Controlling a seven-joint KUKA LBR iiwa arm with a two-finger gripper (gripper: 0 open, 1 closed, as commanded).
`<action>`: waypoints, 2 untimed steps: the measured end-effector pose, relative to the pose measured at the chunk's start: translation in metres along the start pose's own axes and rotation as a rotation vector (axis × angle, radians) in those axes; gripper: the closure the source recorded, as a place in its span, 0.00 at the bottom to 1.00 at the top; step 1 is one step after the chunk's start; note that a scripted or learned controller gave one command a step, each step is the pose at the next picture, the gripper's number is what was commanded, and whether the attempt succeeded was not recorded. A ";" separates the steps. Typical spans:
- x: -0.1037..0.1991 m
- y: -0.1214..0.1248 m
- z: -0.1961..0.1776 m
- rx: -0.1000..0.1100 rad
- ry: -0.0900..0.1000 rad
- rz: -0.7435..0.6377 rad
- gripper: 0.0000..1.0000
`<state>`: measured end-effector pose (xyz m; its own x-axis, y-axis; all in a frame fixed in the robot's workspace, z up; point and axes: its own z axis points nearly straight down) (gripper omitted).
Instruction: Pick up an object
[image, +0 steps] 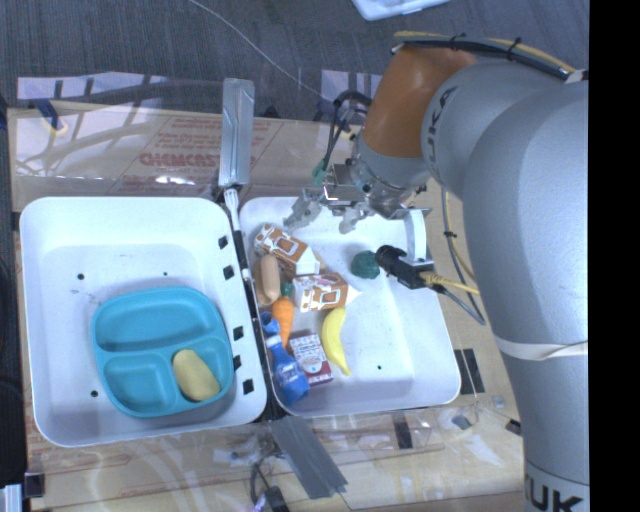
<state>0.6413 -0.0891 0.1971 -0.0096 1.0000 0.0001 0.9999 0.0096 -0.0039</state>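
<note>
My tool (335, 207) hung spread and empty over the right bin (425, 350). The banana (334, 340) lay below: light, smooth, bruisable, best pinched gently across its middle.

Dark grey ribbed floor (150, 35) along the top. Worktop (130, 150) surfaced in pale printed cardboard, grey tape strips (305, 455) at the near edge.
</note>
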 end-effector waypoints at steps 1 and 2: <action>-0.060 -0.082 0.065 0.004 -0.002 0.004 0.00; -0.051 -0.116 0.106 -0.004 0.000 0.003 0.00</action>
<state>0.5256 -0.1415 0.0916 -0.0061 1.0000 -0.0001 1.0000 0.0061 -0.0002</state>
